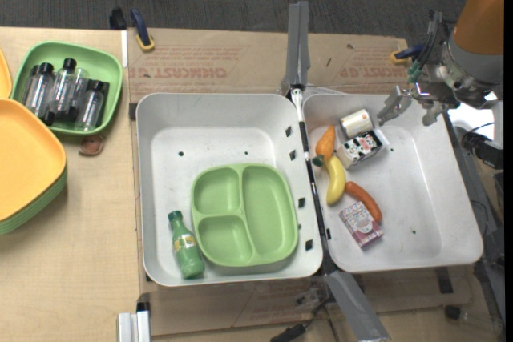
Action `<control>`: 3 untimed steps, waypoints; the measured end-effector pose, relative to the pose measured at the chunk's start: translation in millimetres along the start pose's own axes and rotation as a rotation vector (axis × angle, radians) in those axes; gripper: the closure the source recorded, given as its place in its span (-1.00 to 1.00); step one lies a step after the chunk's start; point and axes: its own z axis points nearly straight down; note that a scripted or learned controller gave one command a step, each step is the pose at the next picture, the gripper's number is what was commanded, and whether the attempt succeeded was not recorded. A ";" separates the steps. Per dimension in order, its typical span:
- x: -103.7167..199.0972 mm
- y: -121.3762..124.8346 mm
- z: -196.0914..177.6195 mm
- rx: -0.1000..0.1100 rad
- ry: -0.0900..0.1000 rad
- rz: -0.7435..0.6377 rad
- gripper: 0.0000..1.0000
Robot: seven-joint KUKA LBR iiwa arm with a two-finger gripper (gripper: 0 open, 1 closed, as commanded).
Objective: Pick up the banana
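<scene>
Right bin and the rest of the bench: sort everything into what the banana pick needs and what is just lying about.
Needed:
- banana, right bin
- gripper, over that bin's far right corner

Lying about:
- carrot
- orange fruit
- pink packet
- white cup
- green divided tray
- green bottle, left bin
- dish of dark bottles

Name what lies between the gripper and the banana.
In the camera view, a white roll and a small box with dark dots lie between the gripper and the banana, in the right bin.
</scene>
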 end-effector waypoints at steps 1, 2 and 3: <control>-0.7 0.1 -8.1 0.001 -0.001 0.000 1.00; 54.5 16.2 16.9 -0.001 0.000 -0.400 1.00; 47.8 4.1 31.6 0.000 0.000 -0.160 1.00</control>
